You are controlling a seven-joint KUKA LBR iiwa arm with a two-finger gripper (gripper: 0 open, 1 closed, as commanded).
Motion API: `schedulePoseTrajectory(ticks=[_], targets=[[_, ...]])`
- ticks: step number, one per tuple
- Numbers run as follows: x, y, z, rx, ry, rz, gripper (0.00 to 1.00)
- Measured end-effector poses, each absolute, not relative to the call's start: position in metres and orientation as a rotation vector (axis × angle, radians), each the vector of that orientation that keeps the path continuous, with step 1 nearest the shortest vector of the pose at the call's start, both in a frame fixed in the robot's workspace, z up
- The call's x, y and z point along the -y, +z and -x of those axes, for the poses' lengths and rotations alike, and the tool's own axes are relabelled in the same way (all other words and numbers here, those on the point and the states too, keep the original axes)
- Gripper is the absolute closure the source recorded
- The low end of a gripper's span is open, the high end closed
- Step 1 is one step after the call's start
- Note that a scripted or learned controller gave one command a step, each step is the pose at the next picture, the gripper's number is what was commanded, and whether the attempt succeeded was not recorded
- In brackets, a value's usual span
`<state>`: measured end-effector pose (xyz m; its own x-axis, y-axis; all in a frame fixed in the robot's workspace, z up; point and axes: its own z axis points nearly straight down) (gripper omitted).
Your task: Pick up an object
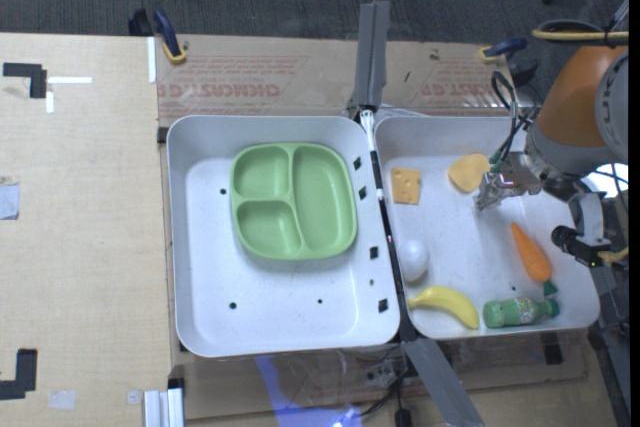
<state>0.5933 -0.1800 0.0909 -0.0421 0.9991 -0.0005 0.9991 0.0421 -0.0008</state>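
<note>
Nearest the camera, along the near wall of the right bin [588, 315], lay a banana [446, 305] and a green bottle [518, 311], almost end to end. An orange carrot [531, 252] lay just above the bottle, a white ball [412, 259] sat against the divider, and a cheese wedge [405, 185] and a pale yellow rounded piece [468, 173] lay farther back. In the left bin [190, 245] a green divided plate [294, 201] sat upright, nothing in its three compartments.

The gripper [493, 189] hung low in the right bin, just beside the near-right edge of the yellow piece. Whether its fingers were open or closed could not be told; the metal tip was too small and cluttered. Nothing was seen between them.

Judgement: approach stage, no grasp made. Likeliest target was the yellow piece, closest to the tip; the carrot was the next candidate.

For a sound pick: centre over the piece, not its edge, descend straight, and close across its narrow dimension.

Orientation: the yellow piece looked nearly round, with no clear long axis. The carrot's long axis ran diagonally, thin end toward the gripper, thick end toward the bottle, so a grasp there should be made across that line.
</note>
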Motion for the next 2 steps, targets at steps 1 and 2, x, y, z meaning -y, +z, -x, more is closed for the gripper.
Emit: schedulePoseTrajectory(ticks=[1, 2], targets=[[0.180, 0.091, -0.593, 2.267, 0.001, 2.175, 0.00], [0.214, 0.091, -0.523, 2.231, -0.009, 2.195, 0.00]])
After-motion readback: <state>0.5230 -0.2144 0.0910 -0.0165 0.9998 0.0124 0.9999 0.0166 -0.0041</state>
